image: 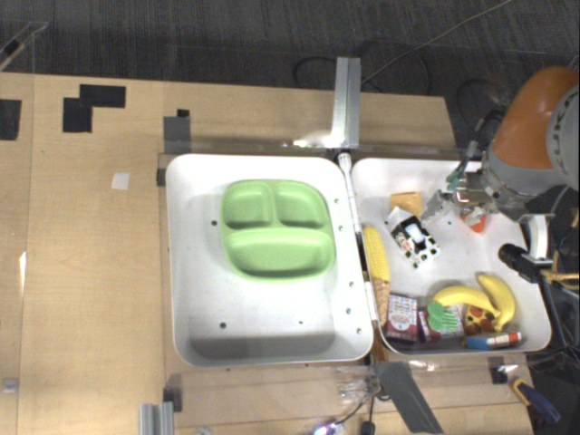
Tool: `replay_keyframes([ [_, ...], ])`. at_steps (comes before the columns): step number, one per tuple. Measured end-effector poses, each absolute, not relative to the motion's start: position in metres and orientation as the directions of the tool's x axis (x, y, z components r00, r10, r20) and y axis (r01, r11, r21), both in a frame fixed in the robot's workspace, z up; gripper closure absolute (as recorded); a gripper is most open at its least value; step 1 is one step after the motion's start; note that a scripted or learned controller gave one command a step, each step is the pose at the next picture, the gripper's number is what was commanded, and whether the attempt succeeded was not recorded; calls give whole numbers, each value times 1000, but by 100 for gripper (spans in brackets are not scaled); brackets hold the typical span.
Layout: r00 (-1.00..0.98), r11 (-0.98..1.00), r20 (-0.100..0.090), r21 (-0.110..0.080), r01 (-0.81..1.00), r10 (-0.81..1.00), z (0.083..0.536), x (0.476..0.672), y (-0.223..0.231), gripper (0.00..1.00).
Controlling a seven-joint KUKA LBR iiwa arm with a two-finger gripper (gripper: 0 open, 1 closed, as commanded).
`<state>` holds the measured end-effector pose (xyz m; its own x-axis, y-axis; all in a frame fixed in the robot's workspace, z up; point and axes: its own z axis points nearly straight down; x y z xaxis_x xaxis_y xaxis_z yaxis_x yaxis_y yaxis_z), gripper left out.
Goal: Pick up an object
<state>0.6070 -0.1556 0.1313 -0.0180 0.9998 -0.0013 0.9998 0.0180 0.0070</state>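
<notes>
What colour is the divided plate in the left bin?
Light green, in the camera view: plate.

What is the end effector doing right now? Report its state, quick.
End effector: open or shut cannot be told; it hangs over the right shallow white bin, with nothing visibly held.

Right bin [390, 172] crowded; green tray [276, 227] seemingly unobstructed.

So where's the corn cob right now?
The corn cob lies in the right bin, along its left wall, just above the snack packet and left of the black-and-white toy.
</notes>
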Motion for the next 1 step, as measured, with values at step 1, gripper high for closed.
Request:
replay_keyframes([
  [1, -47, 47, -10, 48, 998, 999, 117, 611, -125, 0],
])
